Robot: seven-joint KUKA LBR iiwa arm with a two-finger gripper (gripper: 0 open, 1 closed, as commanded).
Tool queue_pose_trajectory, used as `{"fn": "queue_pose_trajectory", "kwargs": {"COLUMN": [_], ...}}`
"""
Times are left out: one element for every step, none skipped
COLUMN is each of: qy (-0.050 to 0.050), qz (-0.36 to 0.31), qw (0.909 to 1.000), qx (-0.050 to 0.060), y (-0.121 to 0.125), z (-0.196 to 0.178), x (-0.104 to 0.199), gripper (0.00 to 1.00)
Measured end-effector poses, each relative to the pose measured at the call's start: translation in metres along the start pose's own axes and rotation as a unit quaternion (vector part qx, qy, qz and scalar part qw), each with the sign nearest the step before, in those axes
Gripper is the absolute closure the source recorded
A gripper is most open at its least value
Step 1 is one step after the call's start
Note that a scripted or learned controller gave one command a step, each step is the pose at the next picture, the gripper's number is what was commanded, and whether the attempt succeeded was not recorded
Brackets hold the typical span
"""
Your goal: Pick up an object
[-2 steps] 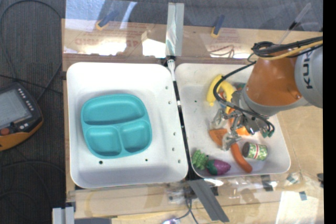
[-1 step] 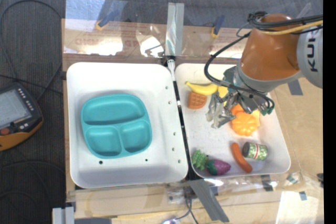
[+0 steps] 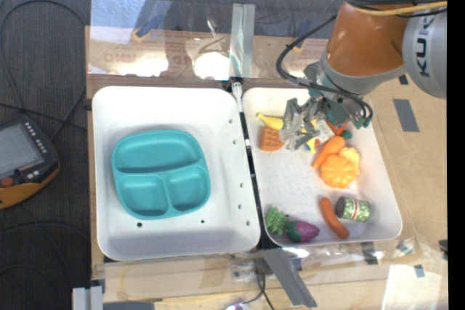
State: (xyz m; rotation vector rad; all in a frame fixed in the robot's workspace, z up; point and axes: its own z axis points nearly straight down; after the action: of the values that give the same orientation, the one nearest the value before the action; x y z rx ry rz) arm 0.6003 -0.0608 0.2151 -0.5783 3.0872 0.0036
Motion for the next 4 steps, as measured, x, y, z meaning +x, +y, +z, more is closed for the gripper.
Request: {"fn": "queue_pose_trajectory", "kwargs": {"qy": [0.0, -0.001, -0.007, -0.001], "qz": [-0.006, -0.034, -0.101, -0.071], "qw": [1.0, 0.9994, 0.9949, 0.9975], "qx": [0.0, 0.001, 0.004, 0.0], "y": [0.027, -0.039, -0.064, -0.002], "z": [0.006, -0.062, 0.104, 0.032], "x": [-0.049, -0.06, -0.054, -0.074], "gripper": [1.0, 1.0, 1.0, 1.0]}}
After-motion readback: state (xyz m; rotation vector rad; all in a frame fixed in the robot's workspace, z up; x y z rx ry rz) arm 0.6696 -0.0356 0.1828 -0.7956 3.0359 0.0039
